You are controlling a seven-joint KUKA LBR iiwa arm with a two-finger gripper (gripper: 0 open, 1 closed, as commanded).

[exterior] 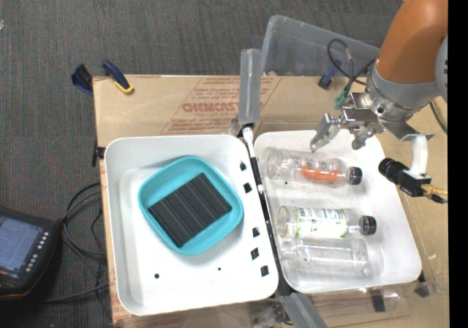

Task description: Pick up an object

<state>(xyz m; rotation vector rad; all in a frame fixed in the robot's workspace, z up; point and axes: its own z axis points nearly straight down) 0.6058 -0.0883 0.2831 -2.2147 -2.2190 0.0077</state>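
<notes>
**Right bin stock and pick risk**

I am logging the gripper (339, 135) as hanging above the back of the right bin (406, 246), fingers spread wide and holding nothing.

Items I am seeing in that bin:
- One clear bottle with an orange insert (313, 170), lying on its side just below the fingers, black cap pointing right. I am treating this as the likeliest pick.
- One clear bottle with a green-and-white label (325, 222), lying on its side in the middle, black cap pointing right.
- One clear, cap-less container (325, 253), lying just in front of the labelled bottle, hard to make out against the white.

In the left bin (121, 275): one teal tray (157, 191) carrying a dark ribbed slab (189, 207).

Risks I am watching:
- Round, smooth bottles are liable to roll or squirt out if the fingers close off-centre.
- The orange-insert bottle is lying slightly skewed, so a grasp not squared across its body is likely to slip.
- Transparent walls are giving poor edges, so the descent may land short or wide.
</notes>
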